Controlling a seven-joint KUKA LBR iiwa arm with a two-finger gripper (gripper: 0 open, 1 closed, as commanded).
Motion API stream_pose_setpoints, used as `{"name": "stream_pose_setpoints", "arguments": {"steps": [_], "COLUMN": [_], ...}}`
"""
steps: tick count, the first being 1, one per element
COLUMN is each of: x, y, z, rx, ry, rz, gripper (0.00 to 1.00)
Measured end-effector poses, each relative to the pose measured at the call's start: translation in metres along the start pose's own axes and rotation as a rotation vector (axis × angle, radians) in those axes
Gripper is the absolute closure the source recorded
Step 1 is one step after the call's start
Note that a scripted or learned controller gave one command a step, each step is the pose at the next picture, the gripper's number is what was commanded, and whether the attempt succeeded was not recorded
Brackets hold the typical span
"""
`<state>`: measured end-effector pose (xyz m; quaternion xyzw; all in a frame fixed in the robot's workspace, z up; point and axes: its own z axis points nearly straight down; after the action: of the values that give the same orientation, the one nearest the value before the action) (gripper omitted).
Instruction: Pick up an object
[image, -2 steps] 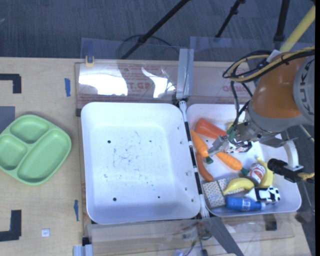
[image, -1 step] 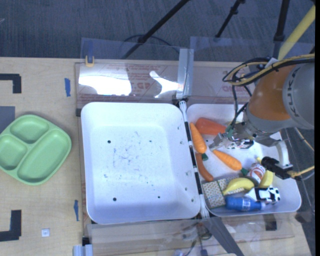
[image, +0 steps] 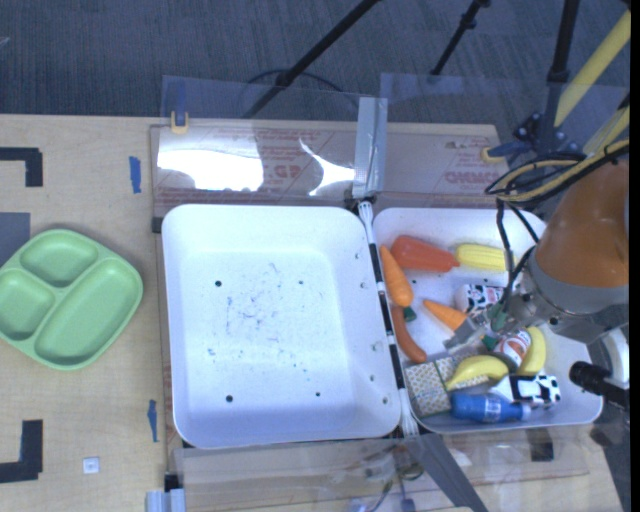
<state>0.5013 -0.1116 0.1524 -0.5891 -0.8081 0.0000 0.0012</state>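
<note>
You have the arm (image: 585, 250) reaching in from the right, its orange band over the right bin (image: 585, 415); the gripper (image: 497, 322) sits low among the clutter near that bin's middle; you cannot tell how it is set, nor whether anything is in its grasp, since the wrist and cables hide that part.

Right bin contents, as you look down: a corn cob (image: 480, 257) along the far side; a red-orange pepper (image: 424, 254) beside it; an orange carrot (image: 396, 277) against the left wall; a smaller carrot piece (image: 446, 314) just left of the gripper; a yellow banana (image: 476, 369) just below the gripper; a blue bottle (image: 488, 407) lying along the near wall; a black-and-white cow toy (image: 537, 389) at the bottle's right end; a speckled sponge (image: 425, 385) in the near-left corner.

Left bin (image: 190, 300) shows a scuffed white floor; a green divided plate (image: 66, 297) rests on the bench (image: 90, 190), well apart to the left.
</note>
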Motion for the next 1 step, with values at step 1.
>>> {"name": "stream_pose_setpoints", "arguments": {"steps": [1], "x": [-0.0236], "y": [0.0424], "z": [0.0149], "rx": [-0.004], "ry": [-0.003], "rz": [0.360], "gripper": [0.00]}}
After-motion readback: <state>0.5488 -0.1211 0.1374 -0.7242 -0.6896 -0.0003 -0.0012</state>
